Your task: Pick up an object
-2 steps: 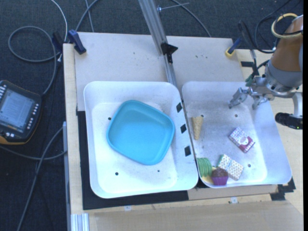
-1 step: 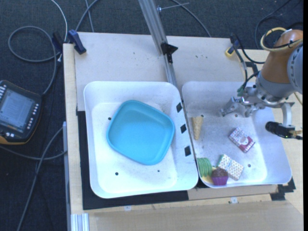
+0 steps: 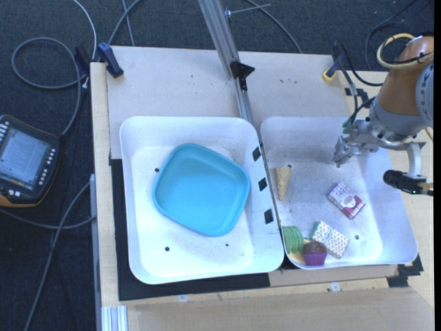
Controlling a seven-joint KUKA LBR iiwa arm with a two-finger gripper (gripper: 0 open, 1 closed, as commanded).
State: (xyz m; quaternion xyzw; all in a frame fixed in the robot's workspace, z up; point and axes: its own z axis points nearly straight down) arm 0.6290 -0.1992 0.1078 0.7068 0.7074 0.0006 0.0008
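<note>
In the right-hand bin [image 3: 393,226] on the table [image 3: 179,74], the end effector [image 3: 342,154] hangs low over the bare far part of the floor, with nothing between its tips; whether it is released or clenched I cannot tell, since the tips read as one small dark cluster from above. The nearest likely candidate is the small red-and-white packet [image 3: 346,200], lying flat and tilted near the middle of that bin, toward its right wall. It looks light and thin, probably a foil or paper wrapper that would crumple and slide, so a pinch across its short sides seems best. The tan cone [image 3: 282,181] lies by the bin's left wall, close enough to crowd a grasp; it looks light and stiff. At the near edge a checkered packet [image 3: 331,238], a green piece [image 3: 293,237] and a purple piece [image 3: 315,252] lie touching in a cluster, hard to separate and too small to identify. The left bin [image 3: 138,143] holds a blue plate [image 3: 202,188]. The arm's upper part is cut off at the frame's right edge.
</note>
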